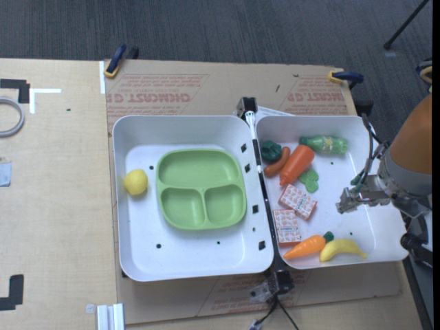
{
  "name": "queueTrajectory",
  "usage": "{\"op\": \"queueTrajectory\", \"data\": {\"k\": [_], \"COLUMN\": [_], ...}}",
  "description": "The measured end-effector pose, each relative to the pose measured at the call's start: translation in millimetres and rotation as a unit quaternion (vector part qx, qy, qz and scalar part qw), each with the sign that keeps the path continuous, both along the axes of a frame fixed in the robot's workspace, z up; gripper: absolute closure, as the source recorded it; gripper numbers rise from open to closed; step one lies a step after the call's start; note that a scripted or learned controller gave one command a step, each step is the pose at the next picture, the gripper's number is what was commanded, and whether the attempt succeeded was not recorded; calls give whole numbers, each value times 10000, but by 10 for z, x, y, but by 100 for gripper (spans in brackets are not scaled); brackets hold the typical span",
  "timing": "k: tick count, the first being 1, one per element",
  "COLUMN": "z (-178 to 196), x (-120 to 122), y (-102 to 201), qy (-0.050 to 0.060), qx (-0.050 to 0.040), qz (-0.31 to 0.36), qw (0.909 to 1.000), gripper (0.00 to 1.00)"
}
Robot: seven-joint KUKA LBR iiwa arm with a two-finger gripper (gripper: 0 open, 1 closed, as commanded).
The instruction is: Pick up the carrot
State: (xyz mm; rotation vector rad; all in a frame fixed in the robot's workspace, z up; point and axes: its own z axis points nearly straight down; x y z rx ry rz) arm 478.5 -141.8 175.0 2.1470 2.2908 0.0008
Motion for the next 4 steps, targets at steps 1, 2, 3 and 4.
{"op": "queueTrajectory", "data": {"k": [1, 2, 3, 4], "z": [-831, -832, -57, -823], "x": [-11, -14, -2, -13], "y": [479, 442, 452, 492], "qy": [15, 13, 6, 18], "qx": [9, 7, 7, 11], "qz": [-626, -2516, -3702, -3386], "qw": [9980, 9678, 9289, 9409], "gripper": [100, 100, 100, 100]}}
